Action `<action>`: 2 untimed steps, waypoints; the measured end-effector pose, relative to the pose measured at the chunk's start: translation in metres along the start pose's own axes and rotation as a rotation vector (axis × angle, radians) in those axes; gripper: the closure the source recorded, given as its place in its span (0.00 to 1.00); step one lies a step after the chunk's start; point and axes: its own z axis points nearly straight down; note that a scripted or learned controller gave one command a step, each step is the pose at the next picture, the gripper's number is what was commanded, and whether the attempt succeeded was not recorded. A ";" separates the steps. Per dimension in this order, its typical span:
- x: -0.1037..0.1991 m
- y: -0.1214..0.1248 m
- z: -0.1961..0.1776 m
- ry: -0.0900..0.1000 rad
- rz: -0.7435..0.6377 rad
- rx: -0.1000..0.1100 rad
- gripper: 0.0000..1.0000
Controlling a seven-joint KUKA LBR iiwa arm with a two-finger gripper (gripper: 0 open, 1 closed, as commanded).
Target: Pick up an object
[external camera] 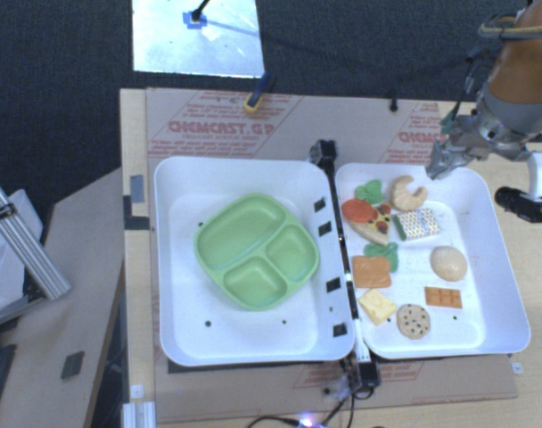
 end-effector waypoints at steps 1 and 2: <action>0.047 -0.024 0.005 0.001 -0.001 -0.001 1.00; 0.090 -0.058 -0.010 0.001 -0.001 0.000 1.00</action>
